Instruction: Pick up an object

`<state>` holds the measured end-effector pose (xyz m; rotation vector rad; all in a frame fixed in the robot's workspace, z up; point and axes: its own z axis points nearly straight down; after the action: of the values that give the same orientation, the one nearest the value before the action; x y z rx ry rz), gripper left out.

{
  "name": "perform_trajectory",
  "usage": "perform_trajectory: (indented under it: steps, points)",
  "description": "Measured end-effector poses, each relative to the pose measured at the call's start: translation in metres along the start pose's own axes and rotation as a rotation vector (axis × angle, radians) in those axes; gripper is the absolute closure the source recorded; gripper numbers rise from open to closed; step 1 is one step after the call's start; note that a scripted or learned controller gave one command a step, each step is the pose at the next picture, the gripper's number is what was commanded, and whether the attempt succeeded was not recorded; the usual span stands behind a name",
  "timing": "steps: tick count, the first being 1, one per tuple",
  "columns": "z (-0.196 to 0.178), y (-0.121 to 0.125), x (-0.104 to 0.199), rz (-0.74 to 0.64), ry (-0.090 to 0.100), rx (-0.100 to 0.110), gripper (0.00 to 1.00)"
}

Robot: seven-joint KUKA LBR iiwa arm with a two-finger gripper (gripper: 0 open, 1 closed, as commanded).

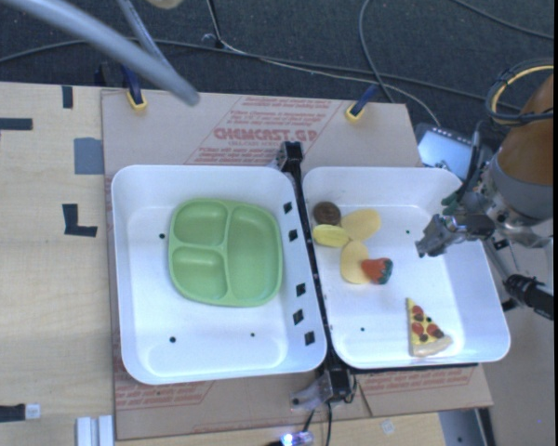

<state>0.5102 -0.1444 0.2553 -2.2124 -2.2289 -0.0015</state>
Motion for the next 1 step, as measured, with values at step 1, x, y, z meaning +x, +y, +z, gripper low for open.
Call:
perform_trajectory:
  steps: [1]
  points:
    - [0.0136, 0.0214, 0.0571, 0.000, 0.000, 0.002, 1.00]
